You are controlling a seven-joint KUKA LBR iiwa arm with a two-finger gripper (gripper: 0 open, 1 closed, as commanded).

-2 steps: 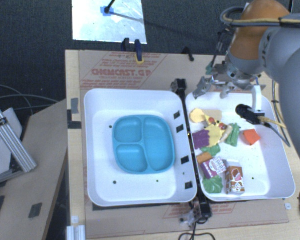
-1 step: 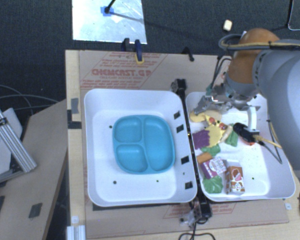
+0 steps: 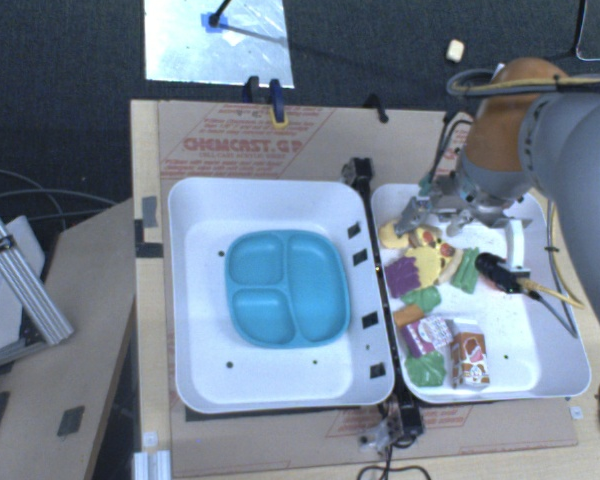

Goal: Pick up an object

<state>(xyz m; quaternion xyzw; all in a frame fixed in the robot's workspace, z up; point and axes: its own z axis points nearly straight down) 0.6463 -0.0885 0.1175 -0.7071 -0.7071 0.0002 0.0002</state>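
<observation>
Grey arm's gripper [image 3: 432, 218] hangs low with fingers spread, holding nothing, over the right bin [image 3: 560, 363], directly above its yellow toy [image 3: 432, 248], seemingly lined up for a grab.

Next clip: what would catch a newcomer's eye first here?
Probably the bright blue divided tray, alone in the middle of the left bin. Next, the grey arm with its orange band coming in from the right, its end effector low over the far end of the right bin, above a heap of small colourful toys.
</observation>
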